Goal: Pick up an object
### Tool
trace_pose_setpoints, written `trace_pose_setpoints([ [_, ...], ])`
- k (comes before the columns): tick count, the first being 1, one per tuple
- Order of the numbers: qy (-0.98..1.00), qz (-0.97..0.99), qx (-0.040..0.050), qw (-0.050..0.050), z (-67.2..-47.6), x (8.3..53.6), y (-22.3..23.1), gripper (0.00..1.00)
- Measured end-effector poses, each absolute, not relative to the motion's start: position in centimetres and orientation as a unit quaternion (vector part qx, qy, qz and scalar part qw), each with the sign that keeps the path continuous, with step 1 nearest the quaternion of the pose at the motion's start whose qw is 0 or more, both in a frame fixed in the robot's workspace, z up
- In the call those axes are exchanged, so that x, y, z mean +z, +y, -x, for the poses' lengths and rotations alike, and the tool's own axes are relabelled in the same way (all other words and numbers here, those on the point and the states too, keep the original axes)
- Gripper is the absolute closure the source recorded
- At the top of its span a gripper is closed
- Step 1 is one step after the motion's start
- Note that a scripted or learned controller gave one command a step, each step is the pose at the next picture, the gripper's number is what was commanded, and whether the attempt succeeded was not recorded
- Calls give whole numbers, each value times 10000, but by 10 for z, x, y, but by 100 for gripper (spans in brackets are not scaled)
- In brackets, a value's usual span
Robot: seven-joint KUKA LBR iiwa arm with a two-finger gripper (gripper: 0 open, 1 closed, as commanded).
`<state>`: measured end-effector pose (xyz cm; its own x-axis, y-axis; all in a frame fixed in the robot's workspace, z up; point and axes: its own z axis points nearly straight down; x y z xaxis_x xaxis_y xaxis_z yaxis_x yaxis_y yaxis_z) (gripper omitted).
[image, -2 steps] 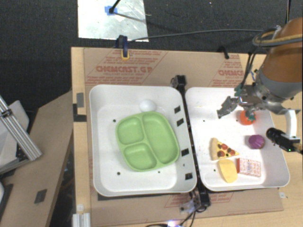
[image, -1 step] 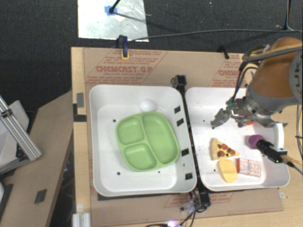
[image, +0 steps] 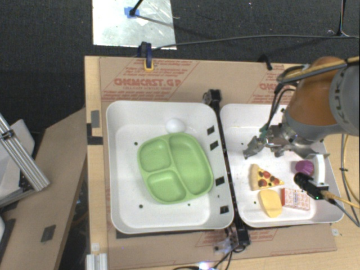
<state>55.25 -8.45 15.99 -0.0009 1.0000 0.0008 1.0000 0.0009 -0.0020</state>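
Bench: cardboard-lined top (image: 152, 77) — two white bins, dark floor behind.
Arm: enters from right, gripper (image: 254, 146) low over right bin (image: 239, 125), fingers parted, grasping nothing.
Object: pizza slice (image: 264, 178) — just below the gripper.

The brown sheet (image: 169, 77) covering the worktop carries red print. "CHEMCAST GP" reads clearly near the far left corner, behind the left bin (image: 121, 151). A similar red mark near the far right corner is partly hidden and illegible.
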Motion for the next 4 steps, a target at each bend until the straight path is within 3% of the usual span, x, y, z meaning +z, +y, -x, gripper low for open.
trace_pose_setpoints([
  [1,-7075,7067,2,5,-550,108,-94,0],
  [2,-7075,7067,-7,-8,-551,120,-94,100],
  [3,-7083,7059,-15,-19,-544,180,-91,100],
  [4,-7084,7058,-24,-33,-553,240,-95,100],
])
